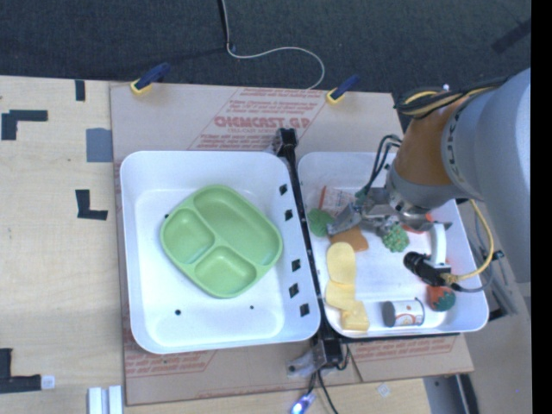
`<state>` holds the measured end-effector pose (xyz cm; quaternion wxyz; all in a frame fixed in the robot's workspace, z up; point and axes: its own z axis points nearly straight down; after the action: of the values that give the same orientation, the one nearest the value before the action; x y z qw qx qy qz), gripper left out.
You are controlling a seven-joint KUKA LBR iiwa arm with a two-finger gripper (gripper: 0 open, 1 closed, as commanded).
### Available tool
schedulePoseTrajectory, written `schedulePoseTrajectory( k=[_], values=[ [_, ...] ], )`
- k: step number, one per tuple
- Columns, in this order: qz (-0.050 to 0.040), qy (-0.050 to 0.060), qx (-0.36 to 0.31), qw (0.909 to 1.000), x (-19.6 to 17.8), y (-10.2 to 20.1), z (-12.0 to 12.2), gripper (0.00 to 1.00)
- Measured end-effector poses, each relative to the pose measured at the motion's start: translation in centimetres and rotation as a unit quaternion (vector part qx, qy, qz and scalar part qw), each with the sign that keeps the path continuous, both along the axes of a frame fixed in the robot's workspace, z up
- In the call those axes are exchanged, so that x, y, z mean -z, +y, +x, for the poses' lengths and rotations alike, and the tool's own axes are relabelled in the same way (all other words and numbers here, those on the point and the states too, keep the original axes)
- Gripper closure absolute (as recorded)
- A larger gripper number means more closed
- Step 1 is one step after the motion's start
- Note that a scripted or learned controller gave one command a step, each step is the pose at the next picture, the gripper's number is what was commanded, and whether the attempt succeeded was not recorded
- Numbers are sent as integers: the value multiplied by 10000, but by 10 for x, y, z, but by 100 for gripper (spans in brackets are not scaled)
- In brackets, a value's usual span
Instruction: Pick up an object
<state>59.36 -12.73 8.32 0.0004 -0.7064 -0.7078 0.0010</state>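
While the task names no particular object, the likeliest targets sit in the right bin [470,322], listed from there outward.

Nearest target: a green broccoli-like piece [396,239] just below the wrist, beside a flat orange piece [356,241].
Other candidates: yellow pieces [342,283] along the bin's left side, a small can [404,313] near the front wall, a round green item [320,222] against the divider.
Gripper: the gripper [366,215] hangs low over the cluttered middle of that bin; whether its jaws are open or closed cannot be told, and nothing is visibly held.
Doing it well: probably best to descend straight onto one isolated piece, avoiding neighbours.
Edges: the divider [297,231] lies close on the left; items at the walls look hard to straddle.
Open room: bare floor between the yellow pieces and the can.
Left bin: the left bin [138,257] bears a green sectioned plate [221,241], well apart.
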Motion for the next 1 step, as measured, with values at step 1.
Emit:
schedulePoseTrajectory(
  k=[1],
  values=[
    [-4,-20,-2,10000,-13,0,1,100]
  ],
)
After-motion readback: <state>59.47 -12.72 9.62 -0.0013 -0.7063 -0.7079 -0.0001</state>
